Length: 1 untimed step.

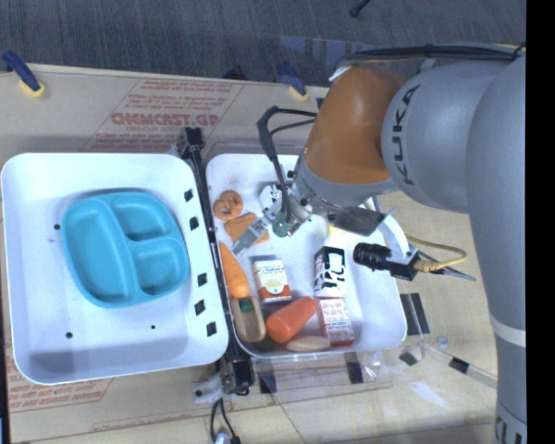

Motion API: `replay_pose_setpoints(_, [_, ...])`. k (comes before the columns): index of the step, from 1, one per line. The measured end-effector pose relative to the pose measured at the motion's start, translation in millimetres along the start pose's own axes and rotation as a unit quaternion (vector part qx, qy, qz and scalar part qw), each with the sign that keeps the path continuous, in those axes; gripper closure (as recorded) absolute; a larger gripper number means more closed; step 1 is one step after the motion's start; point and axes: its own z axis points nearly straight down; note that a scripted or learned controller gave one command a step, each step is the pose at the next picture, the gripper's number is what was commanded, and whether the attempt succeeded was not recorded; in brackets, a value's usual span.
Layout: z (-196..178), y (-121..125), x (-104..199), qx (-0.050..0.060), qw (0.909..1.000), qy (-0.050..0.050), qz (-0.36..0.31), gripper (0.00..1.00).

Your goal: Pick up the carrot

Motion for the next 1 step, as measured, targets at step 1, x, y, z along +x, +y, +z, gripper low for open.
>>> replay_pose_setpoints(1, [-0.1, 20.1, -48.9, -0.001, 0.9811, 0.0, 0.194, 0.0])
